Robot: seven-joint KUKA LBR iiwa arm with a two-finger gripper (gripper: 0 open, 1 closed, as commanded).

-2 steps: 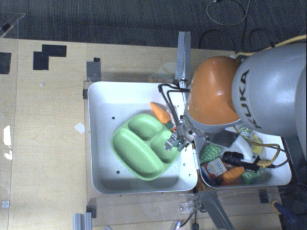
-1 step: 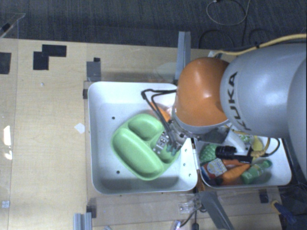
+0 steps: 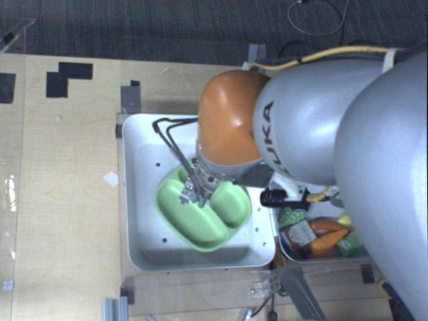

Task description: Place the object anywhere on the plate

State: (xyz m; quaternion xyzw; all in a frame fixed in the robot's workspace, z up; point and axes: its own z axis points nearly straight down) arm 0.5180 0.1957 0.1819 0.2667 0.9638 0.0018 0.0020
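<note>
The big grey arm (image 3: 348, 132) looms closest to the lens, swelling across the right side, its orange band (image 3: 227, 119) hanging directly over the green plate (image 3: 200, 212).

Taking that plate as the marker and reading left to right: to its left lies bare floor of the left bin (image 3: 144, 179), and beyond the bin's wall the pale wooden table (image 3: 60, 179). The plate itself is a divided, oblong dish lying on a slant, its long axis running from upper left down to lower right. The pincer (image 3: 195, 194) hangs right above its middle, near the ridge between the compartments. I cannot tell whether it is spread or closed, nor whether anything sits in it; the metal parts blur together there.

Right of the plate, past the bin wall, the right bin (image 3: 284, 246) holds a jumble of toy food (image 3: 317, 236), among it an orange carrot-like piece. Which of these is the task's object I cannot say. So, by my reckoning, the pincer is already over the plate, while every candidate I can see lies to the right of it, well apart.
</note>
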